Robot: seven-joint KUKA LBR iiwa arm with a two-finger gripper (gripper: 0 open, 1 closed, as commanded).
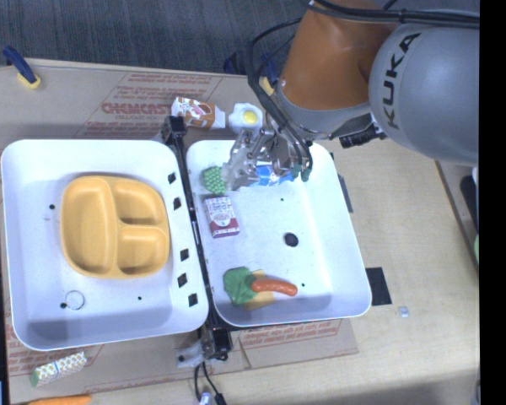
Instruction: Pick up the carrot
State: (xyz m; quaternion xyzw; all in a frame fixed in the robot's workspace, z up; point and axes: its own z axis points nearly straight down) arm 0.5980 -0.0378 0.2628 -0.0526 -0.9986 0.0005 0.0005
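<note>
Two shallow white bins sit side by side on the tabletop (405, 251), with cardboard under them. Nearest the camera, at the 6 o'clock edge of the right bin (341, 251), lies the carrot (273, 287). Its long axis runs almost level across the view, from 9 o'clock to 3 o'clock, with a very slight downward tilt toward 3 o'clock. The green leafy top (237, 283) is at the 9 o'clock end and the orange root points to 3 o'clock. The carrot rests flat on the bin floor, close to the near wall.

Farther in, toward 12 o'clock, a small red carton (221, 216) lies near the divider between the bins, and a dark round spot (291, 240) marks the floor at mid bin. A green item (213, 178) sits just beyond the carton.

The left bin (21, 226) holds a yellow divided tray (114, 224).

At the far end of the right bin the gripper (266, 165) hangs below the grey arm (422, 83) with its orange band (329, 53). The fingers cannot be judged as wide or narrow; cabling and metal parts obscure them. The carrot lies well apart from the fingers, at 6 o'clock of them, with nothing of it between them.

Beyond the bin rim, an egg-shaped toy (247, 117) and a small packet (194, 112) rest on the cardboard.
</note>
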